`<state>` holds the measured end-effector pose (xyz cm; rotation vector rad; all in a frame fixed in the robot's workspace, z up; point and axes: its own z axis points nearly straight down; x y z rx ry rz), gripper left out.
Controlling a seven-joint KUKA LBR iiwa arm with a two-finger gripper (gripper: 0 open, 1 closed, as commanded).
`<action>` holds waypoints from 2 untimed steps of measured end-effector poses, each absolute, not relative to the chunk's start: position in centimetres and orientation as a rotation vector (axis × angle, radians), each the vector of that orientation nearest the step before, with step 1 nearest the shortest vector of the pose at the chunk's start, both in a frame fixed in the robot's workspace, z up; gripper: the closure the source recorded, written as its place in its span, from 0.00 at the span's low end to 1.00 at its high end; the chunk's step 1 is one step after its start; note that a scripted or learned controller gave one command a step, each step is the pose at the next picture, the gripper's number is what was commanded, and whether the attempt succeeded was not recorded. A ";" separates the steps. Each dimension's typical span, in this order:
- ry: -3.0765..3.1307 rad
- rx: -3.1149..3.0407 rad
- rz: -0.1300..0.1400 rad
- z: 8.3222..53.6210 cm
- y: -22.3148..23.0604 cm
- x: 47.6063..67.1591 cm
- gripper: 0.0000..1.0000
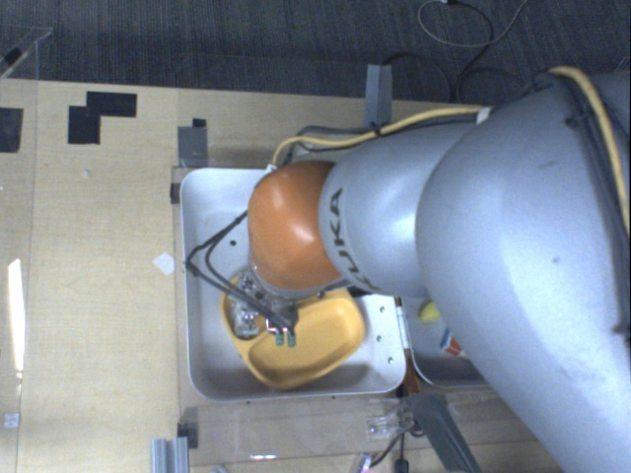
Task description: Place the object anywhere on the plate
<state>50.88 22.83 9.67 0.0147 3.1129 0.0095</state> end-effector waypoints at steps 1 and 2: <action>3.115 0.223 0.016 9.5 22.0 60.8 1.00; 3.112 0.273 0.014 12.3 19.5 55.2 1.00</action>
